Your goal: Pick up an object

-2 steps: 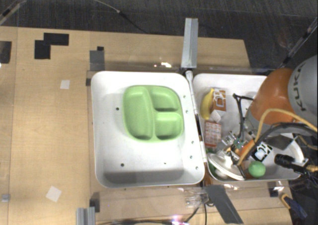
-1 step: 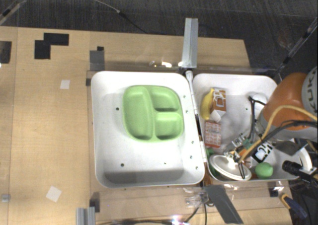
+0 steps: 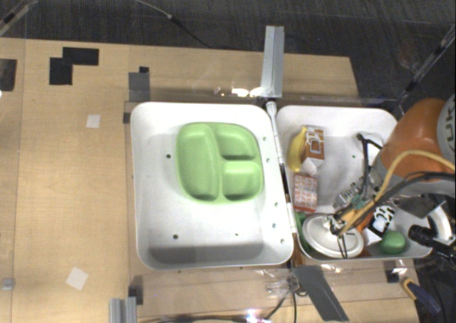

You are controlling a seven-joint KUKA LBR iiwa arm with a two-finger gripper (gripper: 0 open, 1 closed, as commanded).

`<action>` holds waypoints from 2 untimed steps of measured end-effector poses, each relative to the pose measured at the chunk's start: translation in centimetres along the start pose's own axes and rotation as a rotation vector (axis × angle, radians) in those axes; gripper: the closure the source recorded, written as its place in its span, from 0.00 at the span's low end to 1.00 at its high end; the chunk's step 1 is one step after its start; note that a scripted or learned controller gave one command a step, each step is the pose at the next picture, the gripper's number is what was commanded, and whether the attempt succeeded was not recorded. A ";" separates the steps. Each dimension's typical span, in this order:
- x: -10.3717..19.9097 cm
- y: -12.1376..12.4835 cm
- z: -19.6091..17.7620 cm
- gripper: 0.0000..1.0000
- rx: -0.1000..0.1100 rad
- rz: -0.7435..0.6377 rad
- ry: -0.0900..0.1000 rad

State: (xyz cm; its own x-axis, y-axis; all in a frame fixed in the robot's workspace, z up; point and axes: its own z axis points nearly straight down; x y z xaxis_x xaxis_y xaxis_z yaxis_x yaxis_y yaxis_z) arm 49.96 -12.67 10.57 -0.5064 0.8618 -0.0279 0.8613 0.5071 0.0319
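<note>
The gripper (image 3: 347, 220) hung low in the right bin (image 3: 335, 118); its grasp state could not be determined. A metal lid (image 3: 320, 237) lay directly beneath, a green ball (image 3: 392, 242) beside it.

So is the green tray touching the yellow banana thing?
Apart. The camera view shows the green tray lying in the left bin, while the banana sits in the right bin, with the bin walls between them.
</note>
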 end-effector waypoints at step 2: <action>-4.3 14.6 -8.6 1.00 0.023 -0.215 0.025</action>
State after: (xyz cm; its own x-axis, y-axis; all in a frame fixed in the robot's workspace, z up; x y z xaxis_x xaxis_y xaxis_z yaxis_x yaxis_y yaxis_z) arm 64.34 -8.87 19.76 -0.6789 0.7342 -0.0064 0.7342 0.6789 0.0051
